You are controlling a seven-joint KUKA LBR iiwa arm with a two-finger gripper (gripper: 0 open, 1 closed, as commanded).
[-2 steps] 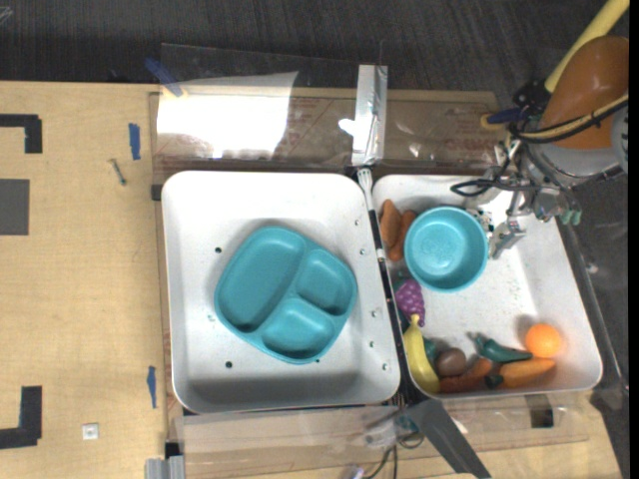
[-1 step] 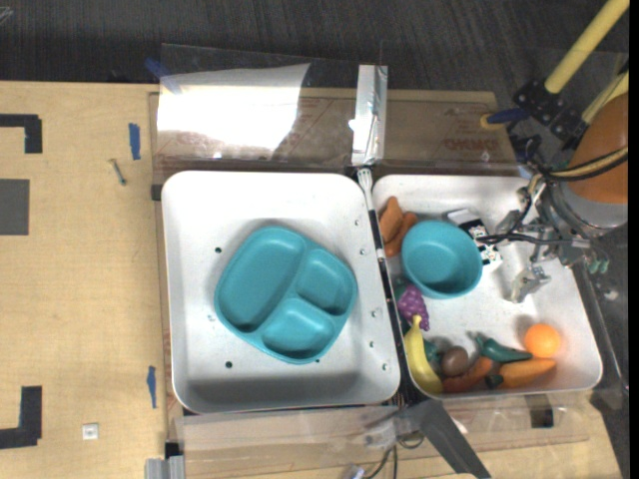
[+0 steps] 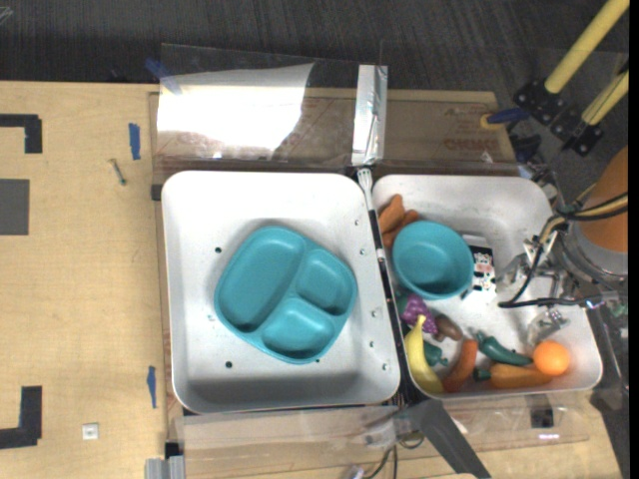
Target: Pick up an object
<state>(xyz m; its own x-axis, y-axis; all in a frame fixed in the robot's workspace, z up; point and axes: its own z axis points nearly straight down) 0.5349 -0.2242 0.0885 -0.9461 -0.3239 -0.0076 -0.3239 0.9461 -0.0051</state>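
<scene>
While arm (image 3: 599, 238) hangs over right bin (image 3: 449, 193) | labels unreadable

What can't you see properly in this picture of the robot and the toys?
- Gripper: in the camera view, cables and wrist parts hide its tip, so open or shut is unclear.
- Arm: cut off by the right edge.
- Toy pile under the blue bowl: small and overlapping; only the banana and orange ball read clearly.

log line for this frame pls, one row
arm: over right bin, right side | gripper: grip unclear | teal bowl: right bin | orange ball: near gripper | teal divided plate: left bin
</scene>
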